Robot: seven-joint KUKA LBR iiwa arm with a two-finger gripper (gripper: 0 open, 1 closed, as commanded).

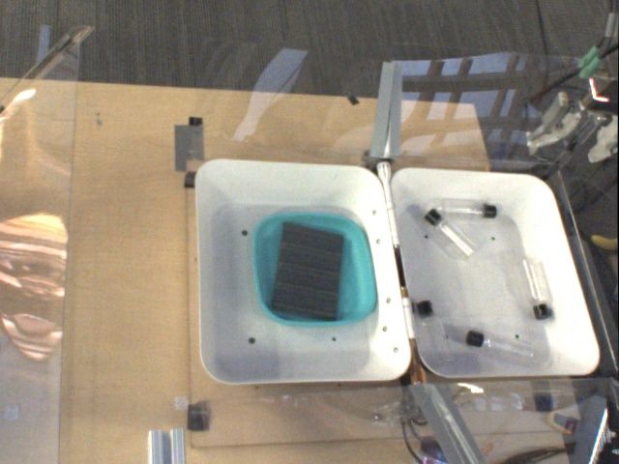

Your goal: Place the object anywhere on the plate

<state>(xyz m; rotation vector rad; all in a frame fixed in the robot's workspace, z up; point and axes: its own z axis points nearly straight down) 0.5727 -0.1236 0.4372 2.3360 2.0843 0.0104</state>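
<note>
A square teal plate (362,280) sits in the middle of the left white bin (219,288). A dark grey ridged rectangular block (309,271) lies flat on the plate, slightly tilted, well inside its rim. Several clear tubes with black caps lie in the right white bin (561,259): one (462,211) near the back, a second (447,231) crossing just below it, a third (535,286) by the right wall, and another (493,343) near the front.
A metal post (386,114) rises behind the seam between the two bins. Cables and white hardware (571,114) crowd the far right corner. Bare wooden benchtop (116,259) lies left of the bins, under glare.
</note>
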